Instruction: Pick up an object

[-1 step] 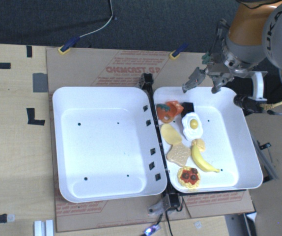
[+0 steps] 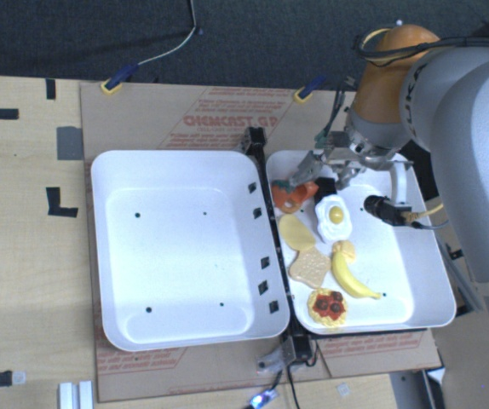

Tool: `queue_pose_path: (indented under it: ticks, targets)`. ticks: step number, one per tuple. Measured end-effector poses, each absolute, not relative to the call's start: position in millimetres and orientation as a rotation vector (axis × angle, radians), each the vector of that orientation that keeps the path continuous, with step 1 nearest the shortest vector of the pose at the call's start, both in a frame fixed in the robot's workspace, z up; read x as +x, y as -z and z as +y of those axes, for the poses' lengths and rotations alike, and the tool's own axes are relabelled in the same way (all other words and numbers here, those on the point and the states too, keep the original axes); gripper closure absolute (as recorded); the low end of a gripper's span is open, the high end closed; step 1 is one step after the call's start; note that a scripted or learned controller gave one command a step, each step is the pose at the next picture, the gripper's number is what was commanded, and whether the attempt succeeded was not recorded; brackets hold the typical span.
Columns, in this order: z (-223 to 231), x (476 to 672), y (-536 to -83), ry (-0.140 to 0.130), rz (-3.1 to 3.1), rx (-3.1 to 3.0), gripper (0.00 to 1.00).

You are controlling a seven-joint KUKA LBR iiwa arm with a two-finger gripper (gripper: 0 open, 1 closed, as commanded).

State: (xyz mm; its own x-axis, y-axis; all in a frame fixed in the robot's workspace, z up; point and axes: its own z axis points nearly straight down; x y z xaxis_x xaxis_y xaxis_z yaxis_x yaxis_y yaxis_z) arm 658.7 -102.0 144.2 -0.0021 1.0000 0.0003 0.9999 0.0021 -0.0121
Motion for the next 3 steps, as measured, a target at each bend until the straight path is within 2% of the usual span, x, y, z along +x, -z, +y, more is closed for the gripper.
queue_pose_path:
  ticks: [1,2,3]
  targets:
    - [-118.1,671.3,-104.8,0.008,-2.234,-2.232,0.00]
    - [-116.7,673.2,-115.7,0.013,-2.239,-2.231,1.00]
    - [-22.2,669.0,-188.6,0.006,-2.231,-2.213,1.00]
